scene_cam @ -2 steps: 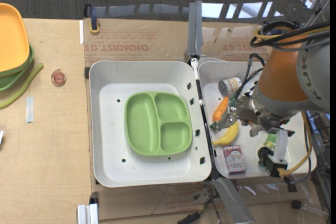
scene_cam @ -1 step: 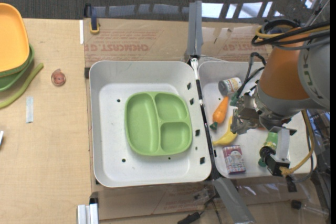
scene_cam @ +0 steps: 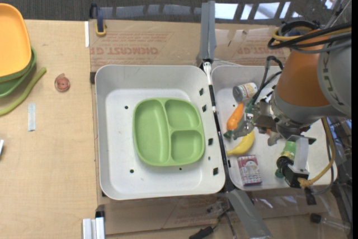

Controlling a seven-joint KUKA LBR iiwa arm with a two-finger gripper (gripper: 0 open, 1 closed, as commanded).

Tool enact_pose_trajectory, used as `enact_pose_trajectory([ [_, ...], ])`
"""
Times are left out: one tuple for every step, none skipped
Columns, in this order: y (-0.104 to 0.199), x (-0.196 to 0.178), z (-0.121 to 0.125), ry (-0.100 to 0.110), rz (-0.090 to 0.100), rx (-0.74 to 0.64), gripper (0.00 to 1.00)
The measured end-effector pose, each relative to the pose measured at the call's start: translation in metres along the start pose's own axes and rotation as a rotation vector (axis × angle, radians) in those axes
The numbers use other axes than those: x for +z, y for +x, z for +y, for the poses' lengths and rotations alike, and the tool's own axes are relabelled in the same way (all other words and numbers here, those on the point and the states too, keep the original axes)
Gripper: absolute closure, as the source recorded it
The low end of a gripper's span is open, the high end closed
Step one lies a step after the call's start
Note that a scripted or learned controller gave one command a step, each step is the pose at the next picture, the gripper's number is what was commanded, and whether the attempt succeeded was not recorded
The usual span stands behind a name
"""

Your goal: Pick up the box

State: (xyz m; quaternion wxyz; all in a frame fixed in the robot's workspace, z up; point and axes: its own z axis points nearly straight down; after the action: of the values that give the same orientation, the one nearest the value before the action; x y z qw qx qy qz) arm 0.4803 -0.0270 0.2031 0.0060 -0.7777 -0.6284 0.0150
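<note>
The box (scene_cam: 249, 170) is small and pink-red with a printed top, lying flat near the front edge of the right bin (scene_cam: 221, 87). My gripper (scene_cam: 244, 128) hangs over the middle of that bin, above a yellow banana (scene_cam: 241, 145) and just below an orange carrot (scene_cam: 235, 115). It is behind the box and apart from it, with nothing visibly held. The grey arm with its orange band (scene_cam: 302, 81) covers the bin's right part.
A tin can (scene_cam: 245, 90) lies at the back of the right bin and a green bottle (scene_cam: 289, 149) at its right. The left bin (scene_cam: 112, 137) holds a green divided plate (scene_cam: 169, 131). Yellow and green plates (scene_cam: 11, 53) sit at far left.
</note>
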Motion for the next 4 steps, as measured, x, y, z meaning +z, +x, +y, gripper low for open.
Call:
enact_pose_trajectory([
  [-0.0006, 0.0155, -0.0017, -0.020, 0.012, -0.051, 0.00],
  [-0.0006, 0.0155, -0.0017, -0.020, 0.012, -0.051, 0.00],
  [-0.0015, 0.0107, -0.0010, -0.012, 0.009, -0.052, 1.00],
  [-0.0015, 0.0107, -0.0010, -0.012, 0.009, -0.051, 0.00],
])
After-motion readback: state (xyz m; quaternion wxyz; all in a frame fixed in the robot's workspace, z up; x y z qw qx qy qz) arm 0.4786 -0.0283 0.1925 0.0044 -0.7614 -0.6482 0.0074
